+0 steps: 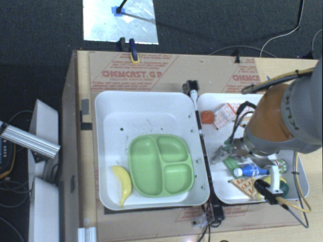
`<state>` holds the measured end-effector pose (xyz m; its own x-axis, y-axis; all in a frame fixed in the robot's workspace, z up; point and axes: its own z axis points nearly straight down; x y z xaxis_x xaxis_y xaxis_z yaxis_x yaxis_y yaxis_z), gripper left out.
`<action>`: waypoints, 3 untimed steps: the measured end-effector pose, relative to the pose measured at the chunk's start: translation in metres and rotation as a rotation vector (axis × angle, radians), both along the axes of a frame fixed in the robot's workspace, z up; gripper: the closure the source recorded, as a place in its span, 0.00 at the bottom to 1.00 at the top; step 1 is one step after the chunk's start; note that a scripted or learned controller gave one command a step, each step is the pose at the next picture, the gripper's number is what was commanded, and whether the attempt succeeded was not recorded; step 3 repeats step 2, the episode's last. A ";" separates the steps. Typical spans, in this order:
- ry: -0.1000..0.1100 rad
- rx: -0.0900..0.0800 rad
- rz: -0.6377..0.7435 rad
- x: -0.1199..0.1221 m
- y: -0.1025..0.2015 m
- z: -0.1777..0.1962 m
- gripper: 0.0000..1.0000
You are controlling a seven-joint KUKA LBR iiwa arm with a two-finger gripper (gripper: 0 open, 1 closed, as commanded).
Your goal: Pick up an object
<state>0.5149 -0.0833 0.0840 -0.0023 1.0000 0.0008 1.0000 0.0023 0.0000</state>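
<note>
My gripper (222, 153) hangs low over the right bin (218, 195), near its left wall, with the grey arm and orange band covering the bin's right side. Just below the gripper lie a green item (231, 162) and a white bottle with a blue end (250, 172). A triangular pizza-slice toy (244, 186) rests near the front wall. Toward the back of the bin sit a small red-orange object (207, 117) and a white and red packet (225, 114). Nothing shows held in the gripper.
The left bin (108, 110) holds a green divided plate (161, 164) and a yellow banana (122, 182) at its front left. A black divider rail (198, 125) runs between the bins. A dark green round item (283, 188) peeks out at the right bin's front right.
</note>
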 end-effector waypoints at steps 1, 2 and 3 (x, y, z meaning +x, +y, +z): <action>-0.003 0.000 0.000 0.001 0.000 0.011 1.00; -0.005 0.000 0.002 0.048 0.054 0.101 1.00; -0.005 0.000 0.002 0.048 0.054 0.101 1.00</action>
